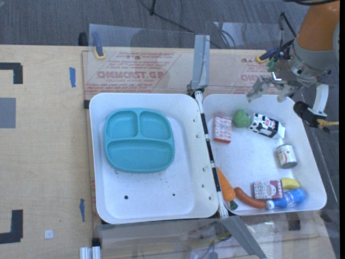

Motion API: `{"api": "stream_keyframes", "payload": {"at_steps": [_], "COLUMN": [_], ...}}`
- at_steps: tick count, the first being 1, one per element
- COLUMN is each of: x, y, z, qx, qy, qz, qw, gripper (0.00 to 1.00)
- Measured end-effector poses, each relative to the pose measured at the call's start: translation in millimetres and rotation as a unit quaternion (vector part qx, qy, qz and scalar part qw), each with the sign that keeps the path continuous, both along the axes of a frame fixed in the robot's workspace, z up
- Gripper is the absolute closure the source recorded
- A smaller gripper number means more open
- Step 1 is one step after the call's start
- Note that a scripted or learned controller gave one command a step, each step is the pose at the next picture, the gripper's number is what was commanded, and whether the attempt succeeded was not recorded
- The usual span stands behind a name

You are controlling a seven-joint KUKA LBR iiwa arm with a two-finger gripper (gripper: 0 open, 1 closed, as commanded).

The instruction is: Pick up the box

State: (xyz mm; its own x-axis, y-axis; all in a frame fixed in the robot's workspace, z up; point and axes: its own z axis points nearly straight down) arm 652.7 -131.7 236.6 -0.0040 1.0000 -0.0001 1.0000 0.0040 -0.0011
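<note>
Pincer (271,89) hangs spread wide, holding nothing, over the bin's (318,169) far rim; the box (222,129) sits below-left of it – looks like the approach step; next it needs to swing over and drop.

A light wooden table (43,161) fills the left and middle of the frame. Two shallow white bins lie directly on it, side by side: the left bin (145,204) at centre, the right bin (315,188) toward the right edge. Black tape marks (15,73) and small blue tape strips (72,76) dot the table's left side.
</note>
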Motion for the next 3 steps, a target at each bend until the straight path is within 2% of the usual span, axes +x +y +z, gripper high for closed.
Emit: {"api": "stream_keyframes", "payload": {"at_steps": [1,2,3], "x": [-49,-5,15], "y": [39,34,-11], "z": [-113,-144,-68], "qx": [-0.0001,0.0004,-0.0008], "qy": [0.000,-0.004,-0.002], "qz": [0.017,-0.044,-0.001], "qw": [0.9998,0.9990,1.0000], "gripper": [0.00,0.00,0.00]}}
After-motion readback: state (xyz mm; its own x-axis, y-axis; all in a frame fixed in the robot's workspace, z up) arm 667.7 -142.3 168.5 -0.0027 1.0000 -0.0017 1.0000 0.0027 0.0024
